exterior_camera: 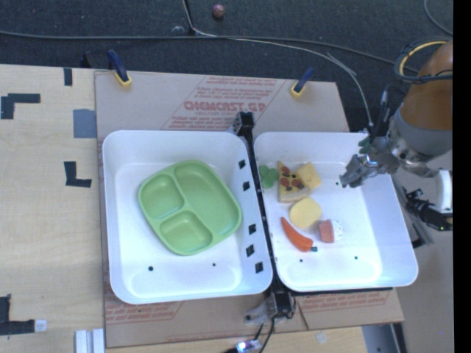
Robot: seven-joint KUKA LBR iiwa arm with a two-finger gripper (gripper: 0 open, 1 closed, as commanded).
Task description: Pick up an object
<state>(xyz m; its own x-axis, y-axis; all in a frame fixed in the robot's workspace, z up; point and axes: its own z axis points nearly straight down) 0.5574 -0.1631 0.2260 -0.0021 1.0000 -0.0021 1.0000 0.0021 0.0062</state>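
Observation:
The right bin (368,267) holds several small food toys: a green piece (268,174), a pizza-like slice with red dots (290,183), a yellow wedge (309,175), a round yellow piece (305,212), an orange-red carrot (296,234) and a small red block (326,231). My gripper (355,173) hovers over the right bin's upper right part, to the right of the yellow wedge and apart from every toy. Nothing shows between its dark fingers.
The left bin (125,271) holds a green divided tray (190,206). A black divider with clips (254,204) runs between the bins. Blue-and-yellow clamps (118,68) (302,83) pin the cardboard at the back. Cables (294,50) cross the dark floor behind.

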